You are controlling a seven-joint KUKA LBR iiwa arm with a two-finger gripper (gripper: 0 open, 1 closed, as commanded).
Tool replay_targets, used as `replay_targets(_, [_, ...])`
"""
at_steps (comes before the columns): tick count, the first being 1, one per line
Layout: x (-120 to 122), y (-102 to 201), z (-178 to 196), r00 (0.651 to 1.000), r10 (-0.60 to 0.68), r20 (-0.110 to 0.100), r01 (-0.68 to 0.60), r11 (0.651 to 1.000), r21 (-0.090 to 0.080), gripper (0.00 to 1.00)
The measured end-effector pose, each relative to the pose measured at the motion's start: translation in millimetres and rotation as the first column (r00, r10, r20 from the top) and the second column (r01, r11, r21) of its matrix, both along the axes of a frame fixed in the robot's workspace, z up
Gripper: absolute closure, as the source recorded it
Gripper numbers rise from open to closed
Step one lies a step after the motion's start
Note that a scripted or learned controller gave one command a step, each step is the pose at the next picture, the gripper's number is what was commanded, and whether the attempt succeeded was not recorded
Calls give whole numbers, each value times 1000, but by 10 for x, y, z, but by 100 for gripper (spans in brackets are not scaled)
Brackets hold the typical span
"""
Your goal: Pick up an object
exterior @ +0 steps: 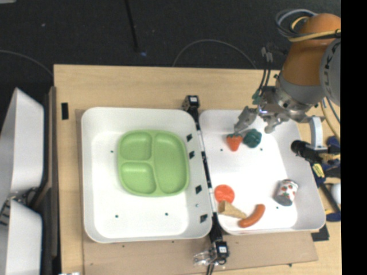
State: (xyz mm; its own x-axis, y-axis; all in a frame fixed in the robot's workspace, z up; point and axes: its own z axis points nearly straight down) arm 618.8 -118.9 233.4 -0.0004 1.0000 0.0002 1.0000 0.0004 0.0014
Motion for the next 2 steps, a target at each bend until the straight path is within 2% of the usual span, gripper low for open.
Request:
replay_targets(1, [-52,61,-590,1000,-2,-6,2,1000,-1,0])
replay_targets(2, [-7,22,-1206,1000,-4,-4,4,1000,-2,0])
